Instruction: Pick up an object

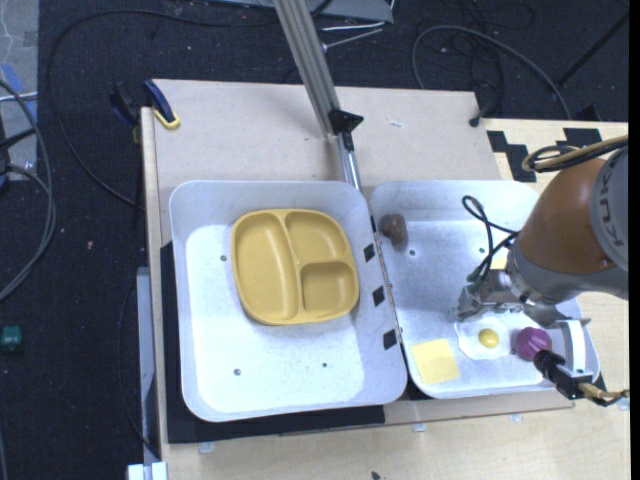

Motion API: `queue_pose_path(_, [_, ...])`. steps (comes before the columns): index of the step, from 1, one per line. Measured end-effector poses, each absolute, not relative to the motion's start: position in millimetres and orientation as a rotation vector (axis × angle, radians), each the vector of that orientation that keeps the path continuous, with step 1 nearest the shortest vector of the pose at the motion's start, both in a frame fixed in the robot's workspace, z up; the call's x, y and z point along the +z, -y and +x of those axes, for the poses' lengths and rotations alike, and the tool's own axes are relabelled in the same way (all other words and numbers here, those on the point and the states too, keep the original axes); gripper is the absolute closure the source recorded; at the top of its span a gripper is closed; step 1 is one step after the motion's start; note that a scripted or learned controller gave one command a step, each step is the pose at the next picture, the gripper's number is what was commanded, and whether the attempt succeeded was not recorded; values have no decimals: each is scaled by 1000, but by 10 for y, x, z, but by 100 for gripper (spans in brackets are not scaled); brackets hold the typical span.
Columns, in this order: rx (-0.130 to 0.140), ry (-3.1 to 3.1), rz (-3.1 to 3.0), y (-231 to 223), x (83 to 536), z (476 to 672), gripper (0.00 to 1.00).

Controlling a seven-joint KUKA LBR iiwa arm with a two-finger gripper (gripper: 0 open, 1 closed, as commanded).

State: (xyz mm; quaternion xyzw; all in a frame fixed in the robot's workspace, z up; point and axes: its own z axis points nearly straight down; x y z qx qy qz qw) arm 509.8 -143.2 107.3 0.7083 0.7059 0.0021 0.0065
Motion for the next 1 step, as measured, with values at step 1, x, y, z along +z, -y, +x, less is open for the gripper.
queue_pose_path(1, [2, -2222, 2217, 1396, 1498, 5105, 100])
